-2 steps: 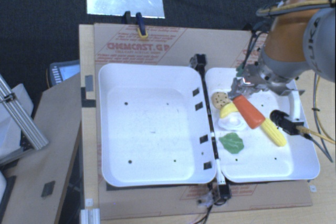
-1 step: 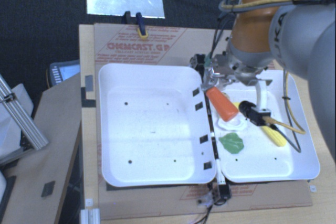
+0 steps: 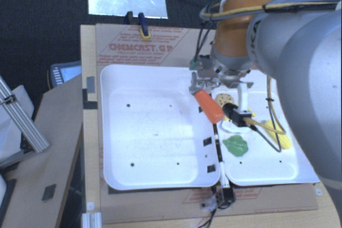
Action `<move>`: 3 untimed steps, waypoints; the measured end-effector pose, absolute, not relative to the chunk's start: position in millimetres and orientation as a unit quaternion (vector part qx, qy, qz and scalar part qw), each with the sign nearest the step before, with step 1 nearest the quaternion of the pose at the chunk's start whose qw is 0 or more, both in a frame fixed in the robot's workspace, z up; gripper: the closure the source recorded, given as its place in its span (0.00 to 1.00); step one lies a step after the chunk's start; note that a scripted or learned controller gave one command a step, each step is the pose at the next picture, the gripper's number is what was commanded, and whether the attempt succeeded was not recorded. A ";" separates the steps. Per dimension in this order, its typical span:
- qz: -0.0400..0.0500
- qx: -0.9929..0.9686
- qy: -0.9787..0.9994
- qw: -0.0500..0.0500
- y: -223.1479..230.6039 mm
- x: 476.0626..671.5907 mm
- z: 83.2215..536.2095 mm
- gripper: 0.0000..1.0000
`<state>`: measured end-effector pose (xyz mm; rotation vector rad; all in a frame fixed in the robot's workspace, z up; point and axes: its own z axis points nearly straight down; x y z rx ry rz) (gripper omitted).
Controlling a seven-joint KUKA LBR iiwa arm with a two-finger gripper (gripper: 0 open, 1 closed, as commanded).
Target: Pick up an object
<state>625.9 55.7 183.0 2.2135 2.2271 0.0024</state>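
My gripper [image 3: 200, 88] hangs over the ridge where the two white bins meet, near their far end. An orange oblong block [image 3: 209, 105] slants down and to the right from the fingertips, its upper end pinched between them. In the right bin [image 3: 302, 171] lie a crumpled green object [image 3: 235, 144], a yellow object [image 3: 284, 140] partly behind the cable, and a round beige disc with holes [image 3: 224, 97] close to the gripper. The arm's grey body covers the far right part of that bin.
The left bin [image 3: 107, 131] shows only its bare white floor with a few dark dots. A brown cardboard sheet [image 3: 139, 46] lies under both bins. A blue and yellow clamp [image 3: 143, 26] stands at the far edge.
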 end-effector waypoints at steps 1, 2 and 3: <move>0.001 0.707 0.707 0.001 16.6 587.9 292.4 1.00; 0.002 0.705 0.709 0.002 72.9 646.0 256.8 1.00; 0.001 0.709 0.705 0.003 -39.9 644.1 330.0 1.00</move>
